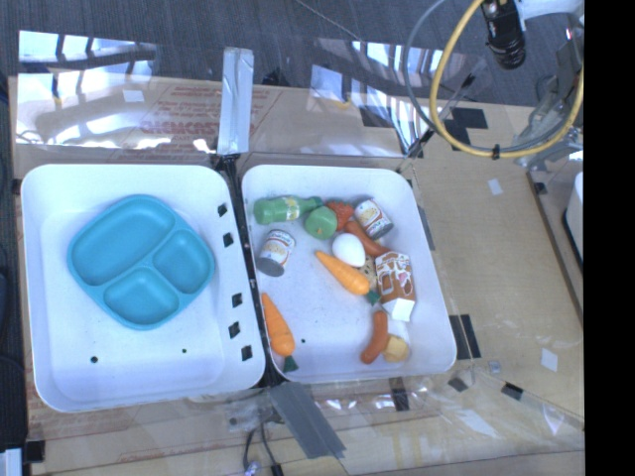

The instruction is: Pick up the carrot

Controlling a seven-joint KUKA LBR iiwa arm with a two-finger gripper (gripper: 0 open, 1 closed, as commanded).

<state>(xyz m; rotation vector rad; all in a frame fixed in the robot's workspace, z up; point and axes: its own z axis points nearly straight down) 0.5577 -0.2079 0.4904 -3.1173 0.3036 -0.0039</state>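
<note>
In the right bin, one carrot lies along the left wall, open floor to its right. A second carrot lies mid-bin, crowded, touching the egg.

A blue divided plate sat in the left bin; a tin lay at the egg's nine o'clock.

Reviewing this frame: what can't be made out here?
Camera view:
- Labels on the left tin, right tin and box: too small and blurred to read.
- Orange-red item: partly hidden by the right tin and green toy; identity unclear.
</note>
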